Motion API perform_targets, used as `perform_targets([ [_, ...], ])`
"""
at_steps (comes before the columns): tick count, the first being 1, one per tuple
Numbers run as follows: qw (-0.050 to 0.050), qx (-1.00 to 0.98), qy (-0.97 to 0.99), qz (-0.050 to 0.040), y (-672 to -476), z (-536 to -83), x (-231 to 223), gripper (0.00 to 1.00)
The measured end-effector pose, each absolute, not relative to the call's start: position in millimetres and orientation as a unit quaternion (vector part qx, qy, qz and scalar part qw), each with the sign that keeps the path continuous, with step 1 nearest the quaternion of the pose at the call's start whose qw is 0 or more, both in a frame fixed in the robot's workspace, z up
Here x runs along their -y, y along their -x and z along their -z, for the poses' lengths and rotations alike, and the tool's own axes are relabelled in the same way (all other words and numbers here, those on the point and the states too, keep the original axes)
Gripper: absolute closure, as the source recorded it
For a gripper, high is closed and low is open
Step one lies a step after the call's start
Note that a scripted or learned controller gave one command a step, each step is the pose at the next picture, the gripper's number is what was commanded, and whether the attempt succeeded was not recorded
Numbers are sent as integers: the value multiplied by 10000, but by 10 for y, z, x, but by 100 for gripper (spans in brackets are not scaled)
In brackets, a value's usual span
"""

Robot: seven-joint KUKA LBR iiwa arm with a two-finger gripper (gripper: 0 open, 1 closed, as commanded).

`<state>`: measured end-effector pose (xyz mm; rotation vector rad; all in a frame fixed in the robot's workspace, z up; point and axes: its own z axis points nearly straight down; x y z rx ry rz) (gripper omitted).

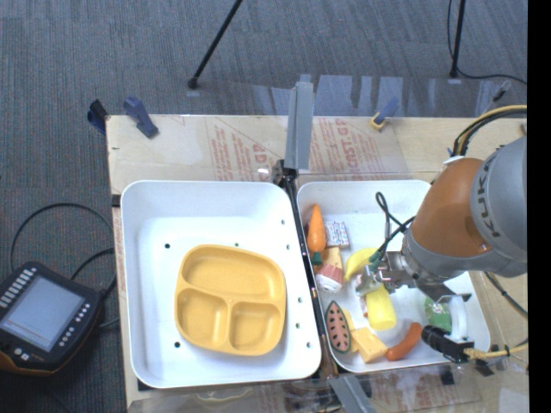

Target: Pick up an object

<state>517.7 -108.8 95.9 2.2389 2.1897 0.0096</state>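
The right bin (405, 188) holds several toy foods: an orange carrot (316, 228), a yellow banana (357, 263), a watermelon slice (338, 327), a cheese wedge (370, 345), a red sausage (403, 342) and a yellow block (380, 310). My gripper (377, 280) hangs low in this bin, between the banana and the yellow block, just above the block's upper end. The wrist hides what lies directly beneath it. No object visibly lifts off the bin floor.
The left bin (146, 222) carries a yellow divided plate (231, 299). A small white packet (337, 233) and a red-and-white item (330, 275) lie near the carrot. A green item (437, 317) sits under the arm at the right. A grey divider post (300, 136) stands behind the bins.
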Motion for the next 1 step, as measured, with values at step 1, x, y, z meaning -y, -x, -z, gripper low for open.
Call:
perform_targets([
  [1,13,-7170,-6970,-33,-4936,-2326,180,100],
])
